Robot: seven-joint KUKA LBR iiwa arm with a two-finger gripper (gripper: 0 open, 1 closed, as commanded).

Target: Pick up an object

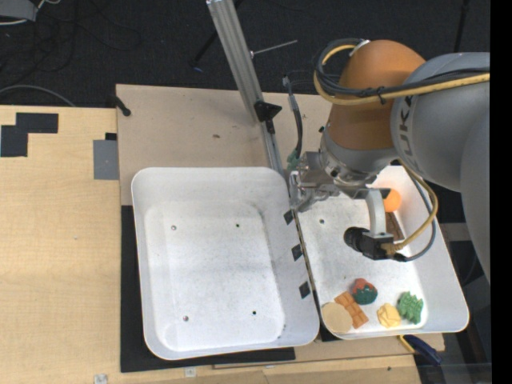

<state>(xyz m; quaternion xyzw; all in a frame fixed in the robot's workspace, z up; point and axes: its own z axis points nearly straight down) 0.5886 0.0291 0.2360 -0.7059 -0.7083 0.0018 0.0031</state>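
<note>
Approach step: gripper (322, 184) hangs over the bin (448, 310); can't tell its opening or hold. Next, lower onto the orange ball (391, 200) just beside it.

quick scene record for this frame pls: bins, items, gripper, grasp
bins: view-left bin, view-right bin, both white
items: all in the view-right bin. Along the near edge: tan disc, orange piece, teal-and-red item, yellow item, green item. By the arm: orange ball
gripper: gripper near the divide between the bins
grasp: nothing seen held
</note>
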